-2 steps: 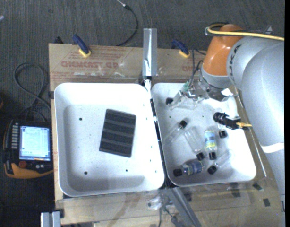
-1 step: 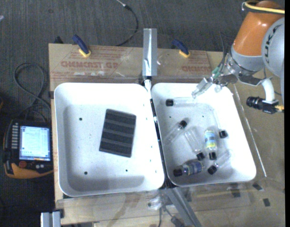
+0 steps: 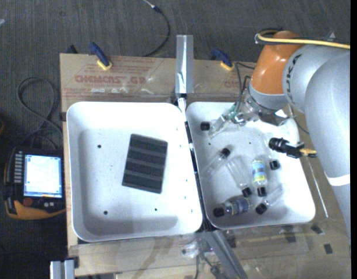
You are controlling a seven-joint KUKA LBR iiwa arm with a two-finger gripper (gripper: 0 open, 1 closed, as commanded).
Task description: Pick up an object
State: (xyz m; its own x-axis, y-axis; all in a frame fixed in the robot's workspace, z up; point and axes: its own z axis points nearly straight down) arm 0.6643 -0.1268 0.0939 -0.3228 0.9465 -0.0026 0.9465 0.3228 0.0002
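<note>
My gripper (image 3: 232, 118) hangs over the far side of the right bin (image 3: 193, 156), below the orange wrist band. Just to its left lies a small black cap (image 3: 205, 125). Several clear plastic bottles with black caps lie in this bin: one with a blue and yellow label (image 3: 259, 172), a dark blue one (image 3: 236, 205) by the near wall, and a see-through one (image 3: 224, 163) in the middle. A black ribbed rectangular block (image 3: 145, 163) lies flat in the left bin (image 3: 79, 156). Nothing shows between the gripper's tips.
A black part with an orange tip (image 3: 289, 147) sticks out from the arm over the right bin's right side. A metal post (image 3: 184, 68) stands behind the seam between the bins. A handheld pendant (image 3: 36, 182) lies left of the bench.
</note>
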